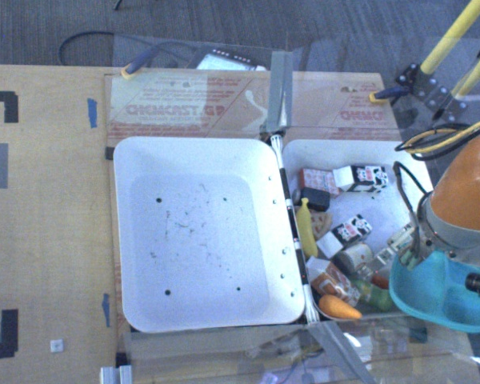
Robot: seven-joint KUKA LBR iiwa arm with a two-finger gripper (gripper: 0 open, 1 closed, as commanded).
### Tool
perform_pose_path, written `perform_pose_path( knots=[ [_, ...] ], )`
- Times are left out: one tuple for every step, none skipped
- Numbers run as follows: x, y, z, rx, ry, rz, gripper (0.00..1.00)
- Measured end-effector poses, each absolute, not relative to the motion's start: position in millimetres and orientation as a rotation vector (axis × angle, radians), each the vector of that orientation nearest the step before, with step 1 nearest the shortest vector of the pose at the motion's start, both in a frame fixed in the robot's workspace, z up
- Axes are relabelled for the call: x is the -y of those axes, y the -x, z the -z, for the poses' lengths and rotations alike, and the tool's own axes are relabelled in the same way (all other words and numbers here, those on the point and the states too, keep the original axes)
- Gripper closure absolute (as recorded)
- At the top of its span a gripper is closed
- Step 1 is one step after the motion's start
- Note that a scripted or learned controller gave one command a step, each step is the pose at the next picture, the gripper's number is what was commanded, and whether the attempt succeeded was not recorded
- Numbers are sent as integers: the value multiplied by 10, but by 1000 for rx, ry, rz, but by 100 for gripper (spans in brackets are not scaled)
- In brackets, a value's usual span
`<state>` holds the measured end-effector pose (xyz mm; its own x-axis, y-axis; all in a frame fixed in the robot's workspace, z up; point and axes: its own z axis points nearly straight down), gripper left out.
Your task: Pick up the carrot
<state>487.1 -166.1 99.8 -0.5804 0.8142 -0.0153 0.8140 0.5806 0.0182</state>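
Observation:
The carrot [341, 308] is a small orange piece lying at the near edge of the right bin [400, 152], next to the divider. My gripper [398, 245] hangs over the right side of that bin, up and to the right of the carrot and apart from it. The arm's teal wrist housing [436, 293] and orange band [466, 192] cover the bin's near right corner.
Around the carrot lie a crinkled snack packet [332, 282], a green item [378, 298] and a grey cylinder [354, 257]. Further back are a yellow banana [306, 227], two black-and-white cartons [353, 229] [371, 177] and a pink box [319, 180]. The left bin [200, 222] is alongside.

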Motion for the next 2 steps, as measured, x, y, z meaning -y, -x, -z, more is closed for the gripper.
perform_pose_path(
  knots=[
    [1748,-4982,-2055,-2515,-1879,-1,0],
    [1848,-4803,-2046,-2444,-1974,-1,0]
  ],
)
